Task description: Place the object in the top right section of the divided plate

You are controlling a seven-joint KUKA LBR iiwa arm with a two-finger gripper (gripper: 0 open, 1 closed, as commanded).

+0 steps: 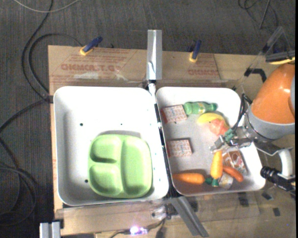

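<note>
Two white bins are sitting side by side: the left bin (70, 108) is carrying the green divided plate (121, 165) in the lower middle of the frame, and the right bin (198, 94) is holding the clutter. The arm (273, 103) is reaching in from the right edge, its gripper (231, 139) hanging low over the right bin's right half; whether it is open or closed, I cannot tell. No object is showing in its grasp. Beneath and just left of it a small yellow-orange carrot (216, 164) is lying, long axis running nearly up-down in frame. A larger orange carrot (189, 178) is lying crosswise at the bottom, a green bottle (200, 106) at the top, a banana (211, 117) below that. Which item is the target is a guess. The plate's top right section (135, 150) is lying well left of the gripper, across the bin divide.
</note>
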